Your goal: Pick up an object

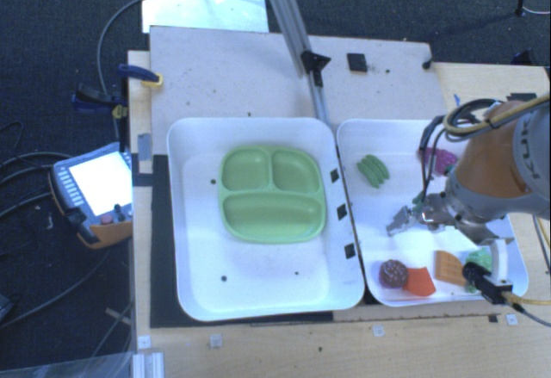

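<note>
My gripper [401,220] hangs over the middle of the right bin [362,137], at the end of the grey arm with its orange band. It is above bare bin floor, with nothing seen in it. A green pea pod [373,170] lies up and to the left of it. Below it, along the bin's front edge, sit a brown round piece [393,273], a red-orange wedge [420,282] and an orange cracker-like square [448,267]. A green item [479,260] and a magenta item [444,161] are partly hidden by the arm.
The left bin [198,273] holds a green divided plate [273,194]. Black clips [343,211] line the seam between the bins. A metal pole [297,23] slants across the back of the bench. A handheld pendant [93,194] lies off the bench at left.
</note>
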`<act>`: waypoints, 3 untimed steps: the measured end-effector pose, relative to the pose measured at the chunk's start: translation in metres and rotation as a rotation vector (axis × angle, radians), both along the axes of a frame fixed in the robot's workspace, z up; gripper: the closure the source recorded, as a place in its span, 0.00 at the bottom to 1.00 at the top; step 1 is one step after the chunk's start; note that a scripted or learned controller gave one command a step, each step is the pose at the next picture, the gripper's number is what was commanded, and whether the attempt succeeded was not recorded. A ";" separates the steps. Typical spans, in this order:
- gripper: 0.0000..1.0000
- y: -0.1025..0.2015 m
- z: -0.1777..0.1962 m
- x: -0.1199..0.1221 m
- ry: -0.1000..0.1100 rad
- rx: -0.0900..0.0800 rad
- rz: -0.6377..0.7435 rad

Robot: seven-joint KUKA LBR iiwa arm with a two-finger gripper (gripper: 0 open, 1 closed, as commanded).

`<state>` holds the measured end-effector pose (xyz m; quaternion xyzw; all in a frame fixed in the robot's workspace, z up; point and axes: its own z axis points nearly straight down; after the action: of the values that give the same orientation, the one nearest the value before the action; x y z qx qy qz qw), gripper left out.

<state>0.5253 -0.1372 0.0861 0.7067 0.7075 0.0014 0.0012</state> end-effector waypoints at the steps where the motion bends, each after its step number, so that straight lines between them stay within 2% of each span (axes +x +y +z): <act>1: 1.00 0.000 0.013 0.003 -0.009 -0.002 0.001; 3: 1.00 -0.005 0.142 0.007 -0.005 -0.002 0.004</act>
<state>0.5324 -0.1421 0.2285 0.7054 0.7088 0.0023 0.0038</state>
